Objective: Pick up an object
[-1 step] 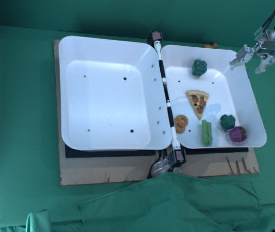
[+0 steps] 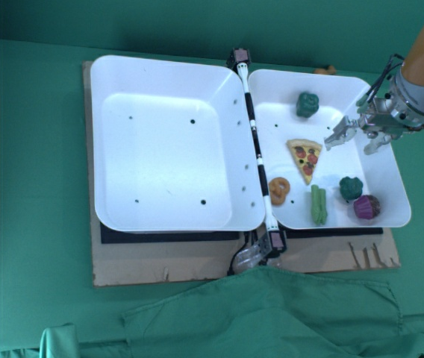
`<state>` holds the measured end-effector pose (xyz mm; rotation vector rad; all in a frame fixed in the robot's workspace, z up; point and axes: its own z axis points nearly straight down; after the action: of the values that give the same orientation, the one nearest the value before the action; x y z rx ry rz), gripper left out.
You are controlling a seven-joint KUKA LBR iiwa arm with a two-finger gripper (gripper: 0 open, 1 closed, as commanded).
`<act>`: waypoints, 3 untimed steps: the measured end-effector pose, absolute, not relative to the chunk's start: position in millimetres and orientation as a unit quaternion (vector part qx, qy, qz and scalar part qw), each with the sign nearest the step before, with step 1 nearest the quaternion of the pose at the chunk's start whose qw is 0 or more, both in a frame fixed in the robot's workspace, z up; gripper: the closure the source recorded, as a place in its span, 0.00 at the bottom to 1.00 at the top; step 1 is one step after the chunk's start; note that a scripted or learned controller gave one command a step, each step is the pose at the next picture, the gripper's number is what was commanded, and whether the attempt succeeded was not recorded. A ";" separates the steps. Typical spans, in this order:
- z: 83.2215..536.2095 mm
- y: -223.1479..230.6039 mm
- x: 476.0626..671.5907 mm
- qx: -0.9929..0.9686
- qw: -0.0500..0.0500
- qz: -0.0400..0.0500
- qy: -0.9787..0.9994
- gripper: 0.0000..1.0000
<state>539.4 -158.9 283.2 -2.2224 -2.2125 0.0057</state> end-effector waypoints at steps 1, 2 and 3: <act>196.7 -107.6 568.6 -0.707 0.003 0.001 -0.708 0.00; 215.1 -112.4 570.2 -0.709 -0.005 -0.002 -0.705 1.00; 214.6 -112.4 570.0 -0.709 -0.004 -0.002 -0.705 0.00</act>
<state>570.0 -112.4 214.6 -2.2346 -2.2198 -0.0066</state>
